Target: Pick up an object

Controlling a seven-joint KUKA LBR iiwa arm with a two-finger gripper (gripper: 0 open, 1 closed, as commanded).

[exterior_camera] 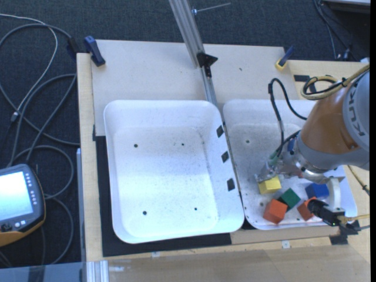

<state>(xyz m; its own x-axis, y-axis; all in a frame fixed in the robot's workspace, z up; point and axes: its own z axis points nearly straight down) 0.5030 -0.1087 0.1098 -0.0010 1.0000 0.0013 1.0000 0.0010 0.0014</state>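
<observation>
two-finger gripper (271,170), finger state cannot be told, just at 12 o'clock of small yellow block (269,185): descend centred, clear of orange-red block (275,210) at 6 o'clock.

arm (338,128): thick rounded segments, grey casing with a broad orange band above the wrist; part of a dark letter marking on the grey at the right edge. black cable (282,101) loops off the wrist's left side. small metallic gripper (271,170) with coloured wire bits.
</observation>
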